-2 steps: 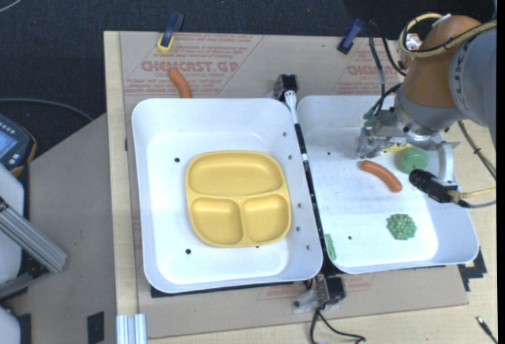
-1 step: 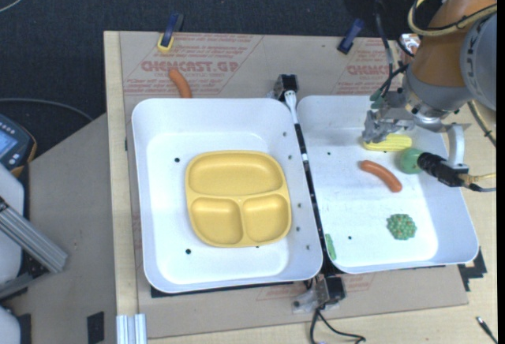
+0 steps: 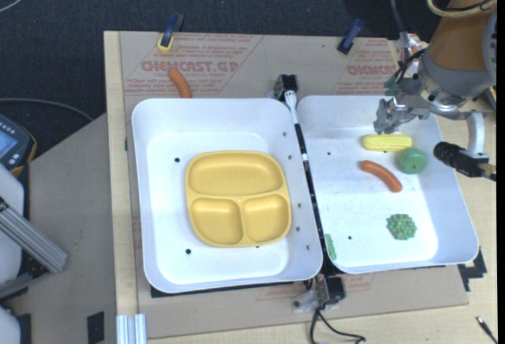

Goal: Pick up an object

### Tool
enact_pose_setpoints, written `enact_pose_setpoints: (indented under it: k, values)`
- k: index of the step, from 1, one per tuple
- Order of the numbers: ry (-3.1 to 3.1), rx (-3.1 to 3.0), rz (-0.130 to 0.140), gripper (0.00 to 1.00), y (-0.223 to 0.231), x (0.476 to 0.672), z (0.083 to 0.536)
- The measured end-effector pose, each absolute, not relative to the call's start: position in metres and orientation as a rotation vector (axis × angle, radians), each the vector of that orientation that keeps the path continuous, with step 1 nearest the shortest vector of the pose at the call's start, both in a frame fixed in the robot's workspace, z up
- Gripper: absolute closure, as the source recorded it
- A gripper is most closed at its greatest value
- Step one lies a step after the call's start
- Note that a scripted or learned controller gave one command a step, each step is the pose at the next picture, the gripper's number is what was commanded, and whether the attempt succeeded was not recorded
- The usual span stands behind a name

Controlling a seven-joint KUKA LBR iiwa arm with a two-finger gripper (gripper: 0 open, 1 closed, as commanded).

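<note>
We see the brown cardboard-covered surface (image 3: 237, 58) carrying two shallow white bins side by side. Left white bin (image 3: 158, 177) holds a yellow plastic tray with three compartments (image 3: 237, 197), sitting roughly at the bin's centre. Right white bin (image 3: 347, 244) holds the small items. The grey arm with its orange band (image 3: 465, 27) reaches in from the right, above the right bin's far right corner. Its pincer (image 3: 389, 115) hangs low over the far part of the right bin, just above the left end of a yellow corn cob (image 3: 387, 143); we cannot tell whether it is spread or pressed together, and nothing shows between its tips. The corn cob lies flat, lengthwise left to right, near the bin's far wall. Touching or just beside its right end sits a green round ball-like item (image 3: 412, 161). Near them, toward the bin's middle, lies an orange-red sausage-shaped toy (image 3: 382, 175), at a slant. Closer to the near right corner sits a green bumpy broccoli-like piece (image 3: 402, 226), well apart from the others. Outside the bins, a second orange sausage-shaped piece (image 3: 181, 83) lies on the cardboard beyond the left bin. Two blue clamps (image 3: 168, 33) grip the far edge of the cardboard.
</note>
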State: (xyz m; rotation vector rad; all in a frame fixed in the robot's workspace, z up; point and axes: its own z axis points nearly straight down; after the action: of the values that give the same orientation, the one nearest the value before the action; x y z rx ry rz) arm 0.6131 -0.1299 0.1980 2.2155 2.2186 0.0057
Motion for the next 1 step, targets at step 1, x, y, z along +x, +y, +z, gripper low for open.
enact_pose_setpoints:
  k: [1]
  values:
    - [2.219, 2.216, 0.005, 1.0, -0.13, 0.6143, 0.2273]
